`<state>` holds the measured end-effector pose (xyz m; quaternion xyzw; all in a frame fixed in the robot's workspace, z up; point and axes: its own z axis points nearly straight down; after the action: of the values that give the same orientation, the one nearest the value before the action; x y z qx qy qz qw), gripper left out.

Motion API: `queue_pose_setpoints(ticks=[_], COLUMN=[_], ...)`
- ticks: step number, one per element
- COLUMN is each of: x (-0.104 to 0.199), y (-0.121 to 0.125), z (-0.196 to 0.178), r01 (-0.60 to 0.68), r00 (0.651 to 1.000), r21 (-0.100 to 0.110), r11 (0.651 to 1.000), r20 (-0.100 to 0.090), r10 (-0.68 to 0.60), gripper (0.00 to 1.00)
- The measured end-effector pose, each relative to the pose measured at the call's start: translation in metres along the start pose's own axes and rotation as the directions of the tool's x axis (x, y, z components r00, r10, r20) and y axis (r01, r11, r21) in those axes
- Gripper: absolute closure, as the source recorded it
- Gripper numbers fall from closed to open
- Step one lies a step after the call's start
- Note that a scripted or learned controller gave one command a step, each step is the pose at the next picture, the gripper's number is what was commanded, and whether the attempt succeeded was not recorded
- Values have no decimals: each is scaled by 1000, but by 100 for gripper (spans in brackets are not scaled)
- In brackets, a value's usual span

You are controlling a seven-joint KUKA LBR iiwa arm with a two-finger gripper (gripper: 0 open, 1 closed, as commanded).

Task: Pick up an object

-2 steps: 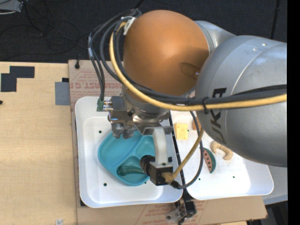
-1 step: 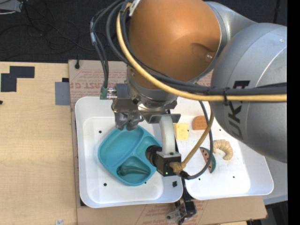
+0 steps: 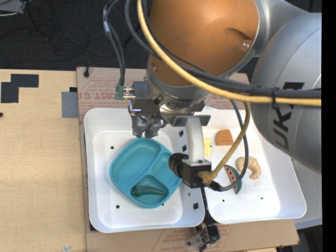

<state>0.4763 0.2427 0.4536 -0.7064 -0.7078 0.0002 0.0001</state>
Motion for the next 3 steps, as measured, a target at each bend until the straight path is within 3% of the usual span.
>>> queue_pose_setpoints(ticks=[1,2,3], x=[0,-60,4], y=[0,25,-1], z=[-85,119,88], r01=[0,-7,3], r00=[1000,1000,1000], r21=[-5,16,2], r11=[1000,1000,1000], r20=[-3,8,0], r10=[0,7,-3], gripper=[100,100,100])
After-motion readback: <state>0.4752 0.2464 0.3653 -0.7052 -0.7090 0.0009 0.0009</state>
